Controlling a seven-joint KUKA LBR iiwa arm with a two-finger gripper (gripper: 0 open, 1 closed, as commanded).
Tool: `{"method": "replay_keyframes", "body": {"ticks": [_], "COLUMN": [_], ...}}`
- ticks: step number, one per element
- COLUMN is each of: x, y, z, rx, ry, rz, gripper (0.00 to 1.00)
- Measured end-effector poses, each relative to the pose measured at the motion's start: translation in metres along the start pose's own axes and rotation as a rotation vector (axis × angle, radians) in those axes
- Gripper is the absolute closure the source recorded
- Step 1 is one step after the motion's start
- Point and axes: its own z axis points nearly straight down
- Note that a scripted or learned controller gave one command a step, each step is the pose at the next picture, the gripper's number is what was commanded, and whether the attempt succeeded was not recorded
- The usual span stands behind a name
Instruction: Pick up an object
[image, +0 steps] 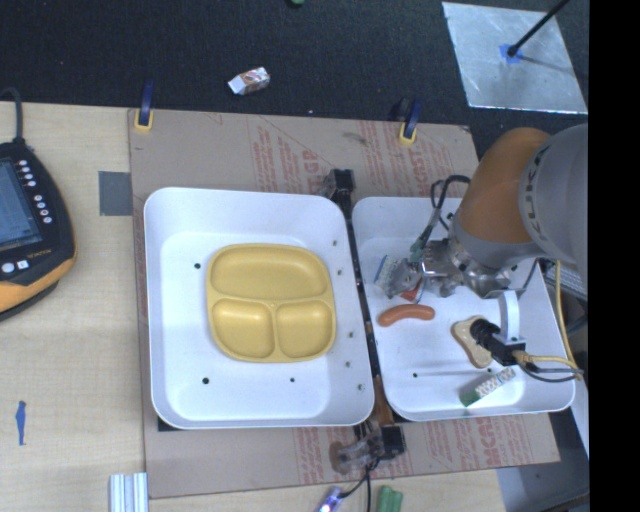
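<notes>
Crowded, the right shallow white bin (400, 395): gripper (405, 278) low near its left wall.
Grip state unclear; orange sausage (405, 314) just below; yellow divided plastic plate (270, 300) fills frame-centre bin.

Grey arm (560, 190) reaching in from the right, orange band above wrist; gripper (408, 277) low over right bin's left part

Left bin (180, 390): holds yellow divided tray (270, 300), centred.
Pendant (30, 235): tabletop (70, 400), nine o'clock edge.
Wrapper (249, 81): floor, twelve o'clock.
</notes>
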Motion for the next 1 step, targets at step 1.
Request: {"method": "replay_keyframes", "body": {"ticks": [1], "x": [0.0062], "y": [0.0105], "z": [-0.0001], "rx": [0.0], "ry": [0.0], "rz": [-0.003], "gripper": [0.0]}}
